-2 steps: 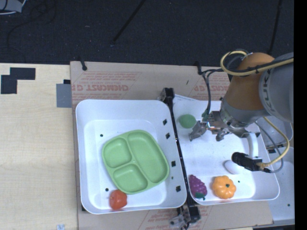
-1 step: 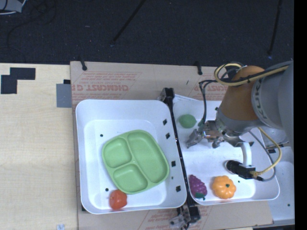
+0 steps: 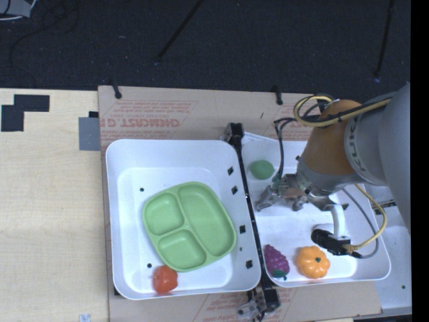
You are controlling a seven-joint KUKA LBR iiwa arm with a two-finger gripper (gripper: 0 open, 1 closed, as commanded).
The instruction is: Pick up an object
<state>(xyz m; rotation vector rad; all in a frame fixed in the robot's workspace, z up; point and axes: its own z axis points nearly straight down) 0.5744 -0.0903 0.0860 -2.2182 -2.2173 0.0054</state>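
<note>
My hand point(image 3: 271, 198) hangs low over the right bin point(image 3: 375, 274), near its left wall, with the orange-banded wrist rising behind it to the right. Its fingers look parted, with nothing between them, so I judge this a reach and not a hold. The nearest candidate is the pale green ball point(image 3: 261, 169), just beyond the fingertips toward the bin's far corner, close but apart from them. The purple grapes point(image 3: 276, 260) and the orange pumpkin point(image 3: 313, 261) lie near the front wall, well apart from me. In the left bin point(image 3: 127, 173), a green divided plate point(image 3: 189, 226) and a red tomato point(image 3: 165, 279) sit out of my line.
</note>
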